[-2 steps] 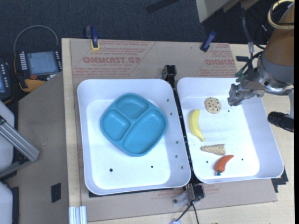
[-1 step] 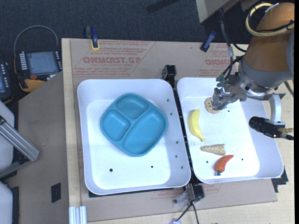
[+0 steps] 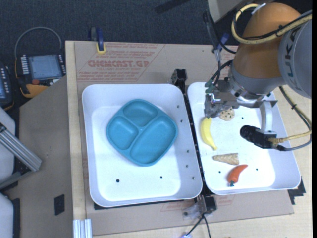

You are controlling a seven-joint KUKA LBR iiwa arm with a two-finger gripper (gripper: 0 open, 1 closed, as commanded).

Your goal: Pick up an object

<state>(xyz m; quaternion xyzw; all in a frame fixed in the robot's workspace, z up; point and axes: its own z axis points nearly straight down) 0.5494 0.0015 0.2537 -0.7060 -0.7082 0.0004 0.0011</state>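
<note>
Bins sit side by side on the bench as the pick gets under way. In the left bin (image 3: 94, 133), a blue divided plate (image 3: 142, 131) lies flat near the middle, with nothing on it. Across the divider, the right bin (image 3: 287, 175) carries the candidates for the grasp: a yellow banana (image 3: 208, 133) close to the bin's left wall, a round speckled cookie (image 3: 227, 114) just beyond it, a pale wedge-shaped piece (image 3: 226, 158) nearer the front, and a red chili pepper (image 3: 237, 173) closest to the front rim. The grey arm, orange band uppermost, reaches in from the right and hangs its gripper (image 3: 213, 108) low over the far end of that bin, directly above the banana's top and beside the cookie. From this slant it is not possible to tell how the gripper is set, and no item can be seen caught in it. All four pieces appear to rest on the bin floor, so the lift looks yet to be made; by its position, the banana or the cookie seems the likeliest target.
</note>
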